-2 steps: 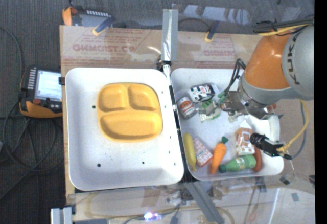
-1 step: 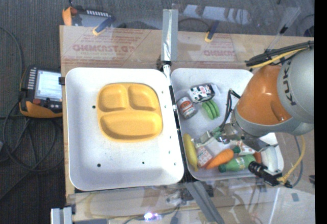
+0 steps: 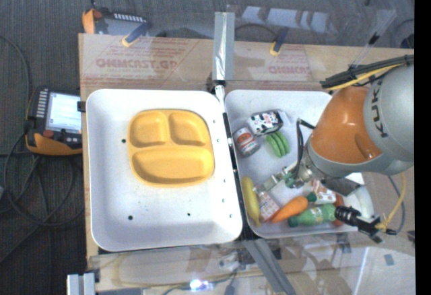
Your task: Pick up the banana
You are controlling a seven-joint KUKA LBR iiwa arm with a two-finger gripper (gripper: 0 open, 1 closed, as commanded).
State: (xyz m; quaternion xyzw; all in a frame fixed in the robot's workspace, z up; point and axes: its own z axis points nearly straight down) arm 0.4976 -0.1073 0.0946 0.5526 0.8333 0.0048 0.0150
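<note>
While the arm [image 3: 363, 128] reaches in over the right bin [image 3: 237, 106], its grey and orange bulk covers much of that bin's far side, and the pincer [image 3: 291, 178] hangs low over the clutter near the bin's middle. Whether the pincer is spread or pressed together I cannot tell, since the wrist hides most of it and only a few pale metal parts show beneath; nothing can be seen gripped there.

Well off to the pincer's left, across the divider, the left bin [image 3: 101, 219] carries a yellow sectioned tray [image 3: 172, 147]. Closer by, a carrot [image 3: 289, 209] lies just below the pincer, with a green bottle [image 3: 315, 215] beside it further below and right. Up and to the left of the pincer sit a small can [image 3: 246, 141], a black and white toy [image 3: 265, 122] that may be a cow, and a green pod [image 3: 277, 144].

The banana [image 3: 250, 199] lies to the pincer's lower left, against the right bin's left wall, near but apart from the pincer. Its long axis runs along that wall, roughly top to bottom in the view. The grasp would likely call for a short shift leftward and a closure across the banana's narrow width, with the wall crowding one side.
</note>
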